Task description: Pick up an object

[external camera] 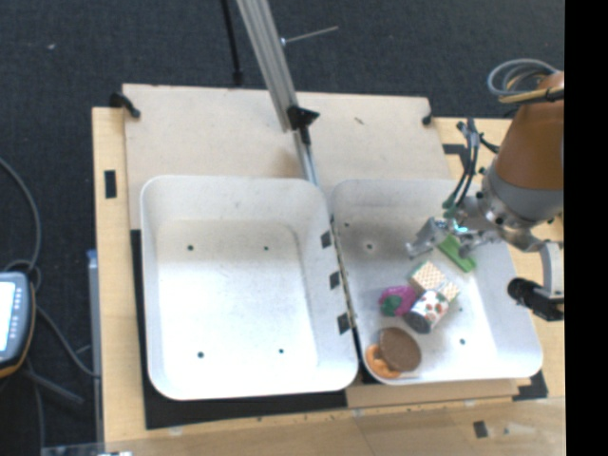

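The arm comes in from the right, its orange band above the wrist. My gripper hangs low over the right bin, near its middle. A green piece lies right beside the gripper, on its near side; whether the gripper touches it I cannot tell. Just below lie a tan checkered block, a magenta and green toy and a dark spotted object. A brown round object rests on an orange one at the bin's front left corner.
The left bin sits beside the right one, their rims touching along the middle. A slanted metal pole rises behind the bins. Cables hang beside the wrist. A handheld screen lies at the far left.
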Motion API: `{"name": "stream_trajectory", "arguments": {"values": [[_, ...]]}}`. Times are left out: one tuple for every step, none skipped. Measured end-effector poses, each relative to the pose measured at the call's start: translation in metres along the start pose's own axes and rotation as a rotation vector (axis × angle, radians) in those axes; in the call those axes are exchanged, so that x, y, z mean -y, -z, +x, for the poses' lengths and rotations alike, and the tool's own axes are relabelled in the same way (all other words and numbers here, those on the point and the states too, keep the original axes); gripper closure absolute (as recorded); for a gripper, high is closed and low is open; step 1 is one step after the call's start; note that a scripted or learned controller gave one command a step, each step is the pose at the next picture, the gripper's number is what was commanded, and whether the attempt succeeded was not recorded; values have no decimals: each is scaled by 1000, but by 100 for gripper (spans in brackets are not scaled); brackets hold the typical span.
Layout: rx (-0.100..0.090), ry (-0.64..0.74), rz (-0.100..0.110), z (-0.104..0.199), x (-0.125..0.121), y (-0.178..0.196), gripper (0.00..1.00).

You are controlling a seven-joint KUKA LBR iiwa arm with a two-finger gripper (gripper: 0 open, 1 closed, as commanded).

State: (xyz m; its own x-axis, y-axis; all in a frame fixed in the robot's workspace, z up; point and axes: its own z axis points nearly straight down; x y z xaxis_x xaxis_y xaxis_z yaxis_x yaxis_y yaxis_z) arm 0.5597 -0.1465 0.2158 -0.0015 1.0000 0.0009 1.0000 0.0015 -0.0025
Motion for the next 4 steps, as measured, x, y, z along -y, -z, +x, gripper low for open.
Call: {"name": "stream_trajectory", "arguments": {"values": [[1,-1,-5,0,-1,2,0],[2,-3,-2,-10,4,-49,0],[8,-4,-8,-13,5,-108,0],[5,-6,-9,-16,3,-111,0]]}}
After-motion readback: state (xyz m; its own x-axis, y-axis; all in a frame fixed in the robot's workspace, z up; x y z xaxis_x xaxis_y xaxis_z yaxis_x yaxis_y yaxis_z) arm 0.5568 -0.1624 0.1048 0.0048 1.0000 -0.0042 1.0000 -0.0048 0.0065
